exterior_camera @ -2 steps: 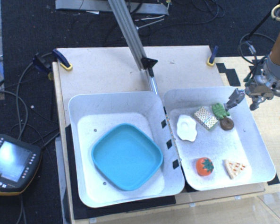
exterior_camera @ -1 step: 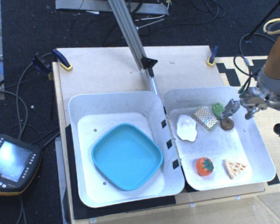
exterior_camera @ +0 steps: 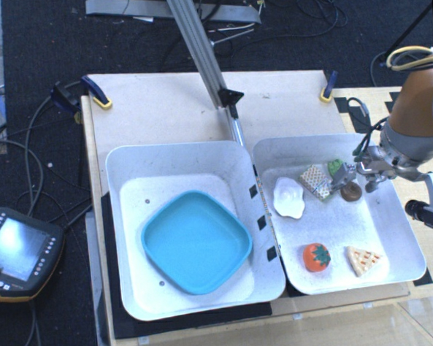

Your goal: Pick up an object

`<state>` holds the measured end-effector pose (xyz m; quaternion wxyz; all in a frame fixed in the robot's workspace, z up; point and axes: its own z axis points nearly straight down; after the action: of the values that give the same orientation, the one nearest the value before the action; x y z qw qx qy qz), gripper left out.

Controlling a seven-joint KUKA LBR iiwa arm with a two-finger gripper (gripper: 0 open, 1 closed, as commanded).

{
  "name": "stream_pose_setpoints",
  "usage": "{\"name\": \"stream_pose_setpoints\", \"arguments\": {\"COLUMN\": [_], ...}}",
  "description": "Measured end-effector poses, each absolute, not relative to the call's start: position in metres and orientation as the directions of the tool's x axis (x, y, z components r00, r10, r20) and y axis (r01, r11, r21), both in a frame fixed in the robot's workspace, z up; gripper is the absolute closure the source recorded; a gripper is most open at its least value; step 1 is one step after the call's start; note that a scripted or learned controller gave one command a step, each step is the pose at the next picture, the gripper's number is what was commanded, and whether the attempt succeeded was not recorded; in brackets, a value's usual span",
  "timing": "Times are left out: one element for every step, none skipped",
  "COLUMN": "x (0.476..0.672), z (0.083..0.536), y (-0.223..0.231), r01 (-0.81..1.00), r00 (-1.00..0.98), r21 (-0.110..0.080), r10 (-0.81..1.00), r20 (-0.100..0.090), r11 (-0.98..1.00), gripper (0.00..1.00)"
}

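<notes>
Nearest the cam: front rim of the right bin point(exterior_camera: 355, 287), w/ a pizza-slice toy point(exterior_camera: 364, 260) just inside its front-right corner and a tomato toy point(exterior_camera: 316, 257) to the slice's left, apart from it. The slice's narrow end points toward the front-right corner, crust side toward the bin's middle; long axis runs diag. The tomato is round, green top facing right.

Open room: bare white floor lies between these two and the cluster further back, and more along the right wall. The two bins touch along their inner edges at desk centre, so no gap there.

Left bin point(exterior_camera: 124, 211) holds a blue square tray point(exterior_camera: 196, 241), turned a bit askew, taking up most of the floor; narrow strips stay free around it.

Right bin, back half: a white crumpled piece point(exterior_camera: 289, 199) nr the left wall, a speckled block point(exterior_camera: 316, 181) tilted diag, a green item point(exterior_camera: 336, 167) just beside it, and a small brown item point(exterior_camera: 351, 192).

The tool point(exterior_camera: 356, 176) hangs low over the green and brown items, arm point(exterior_camera: 417, 120) entering from the right. Can't tell how wide it's parted, nor whether anything sits between its tips.

The desk point(exterior_camera: 161, 110) behind the bins is bare wood w/ clamps at its back corners.
</notes>
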<state>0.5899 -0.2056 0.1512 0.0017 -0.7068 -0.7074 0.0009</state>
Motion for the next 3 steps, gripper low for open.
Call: {"name": "stream_pose_setpoints", "arguments": {"x": [0.589,0.590,0.591], "z": [0.099,0.112,0.155], "y": [-0.205,-0.206,-0.211], "r01": [1.000,1.000,1.000], "r00": [0.000,-0.001,0.000], "r21": [-0.004,0.001,0.003], "r10": [1.000,1.000,1.000], "r20": [0.001,0.000,-0.001], "r11": [0.000,0.001,0.000], "gripper": [0.00,1.00,1.00]}}
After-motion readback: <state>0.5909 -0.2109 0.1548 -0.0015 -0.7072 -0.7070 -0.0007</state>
